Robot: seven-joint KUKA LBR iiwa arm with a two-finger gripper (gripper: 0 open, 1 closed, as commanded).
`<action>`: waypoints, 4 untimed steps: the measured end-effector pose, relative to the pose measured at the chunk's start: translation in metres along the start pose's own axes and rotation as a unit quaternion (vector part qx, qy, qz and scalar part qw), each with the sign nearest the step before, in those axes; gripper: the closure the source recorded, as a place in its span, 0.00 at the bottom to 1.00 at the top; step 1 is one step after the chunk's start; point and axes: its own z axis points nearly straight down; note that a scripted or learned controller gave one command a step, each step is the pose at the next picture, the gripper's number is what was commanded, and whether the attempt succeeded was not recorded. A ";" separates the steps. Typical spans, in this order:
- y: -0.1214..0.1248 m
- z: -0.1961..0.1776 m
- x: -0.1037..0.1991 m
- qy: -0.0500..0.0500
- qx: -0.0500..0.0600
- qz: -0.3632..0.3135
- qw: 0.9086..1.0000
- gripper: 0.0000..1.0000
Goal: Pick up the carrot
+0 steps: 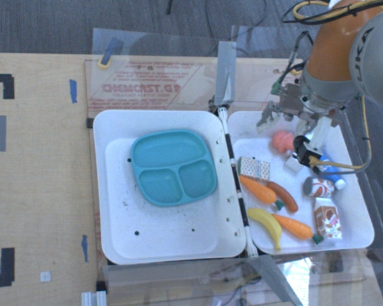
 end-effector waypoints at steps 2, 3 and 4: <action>-0.092 0.124 -0.053 0.001 -0.006 -0.112 0.994 0.00; -0.102 0.029 -0.046 0.000 -0.002 -0.061 0.998 0.00; -0.056 0.029 -0.019 0.000 -0.002 0.094 0.996 0.00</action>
